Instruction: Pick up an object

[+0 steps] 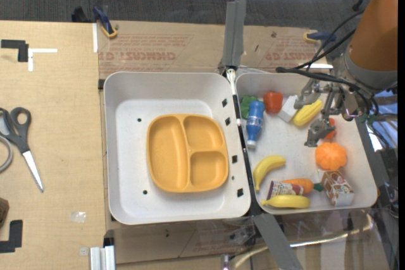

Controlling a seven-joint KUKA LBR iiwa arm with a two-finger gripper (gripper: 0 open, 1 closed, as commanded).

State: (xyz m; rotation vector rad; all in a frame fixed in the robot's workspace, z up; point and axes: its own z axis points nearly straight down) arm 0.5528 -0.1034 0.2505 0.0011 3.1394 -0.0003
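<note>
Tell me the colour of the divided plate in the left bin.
Yellow-orange all over, seen clearly in the camera view: the divided plate.

claw (314, 112) gripping yellow banana (307, 113) | right bin (367, 164) | orange tray (187, 153) left bin (120, 155)

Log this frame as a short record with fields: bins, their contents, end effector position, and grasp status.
left bin: holds a yellow divided plate
right bin: blue bottle, red item, orange ball, two bananas, small carton, carrot-labelled packet
end effector: over the upper right part of the right bin, beside a yellow banana-like item
grasp status: cannot tell whether anything is held
bench: scissors at left
</note>
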